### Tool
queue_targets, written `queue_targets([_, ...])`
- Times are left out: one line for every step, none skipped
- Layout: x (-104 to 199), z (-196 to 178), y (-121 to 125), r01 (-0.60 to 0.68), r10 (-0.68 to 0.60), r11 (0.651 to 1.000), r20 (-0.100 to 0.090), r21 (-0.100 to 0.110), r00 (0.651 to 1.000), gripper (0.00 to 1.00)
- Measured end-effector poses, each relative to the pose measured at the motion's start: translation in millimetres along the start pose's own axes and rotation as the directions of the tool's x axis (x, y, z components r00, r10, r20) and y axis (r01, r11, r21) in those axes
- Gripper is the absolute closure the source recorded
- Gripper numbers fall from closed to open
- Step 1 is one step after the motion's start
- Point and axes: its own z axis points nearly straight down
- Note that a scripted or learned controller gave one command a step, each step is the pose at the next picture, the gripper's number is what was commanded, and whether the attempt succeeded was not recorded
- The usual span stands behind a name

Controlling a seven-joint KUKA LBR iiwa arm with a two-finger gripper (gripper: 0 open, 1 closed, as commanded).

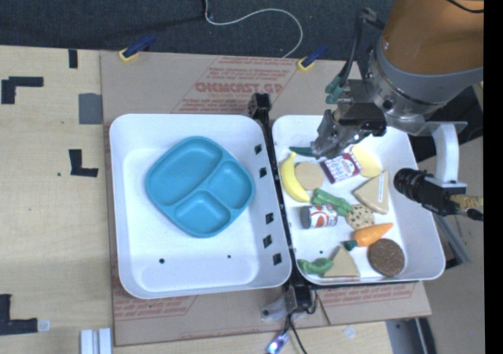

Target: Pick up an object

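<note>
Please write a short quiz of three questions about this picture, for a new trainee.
1. True or false: the blue plate lies in the left bin.
2. Which lies nearest the gripper? A) the carrot B) the brown cookie C) the banana
3. Fill in: the arm is above the ___ bin.

Key: 1 true; 2 C; 3 right.

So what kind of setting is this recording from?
Most likely a robotics lab bench: two white bins on a cardboard sheet, toy food such as a banana, and the arm's end effector above them.
</note>
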Motion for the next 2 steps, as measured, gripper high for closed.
queue_targets([-17.2, 74.7, -0.5, -0.004, 0.004, 1.0, 0.001, 0.006, 1.0, 1.0])
queue_targets([29.0, 30.1, 0.7, 0.006, -0.006, 1.0, -0.003, -0.006, 1.0, 1.0])
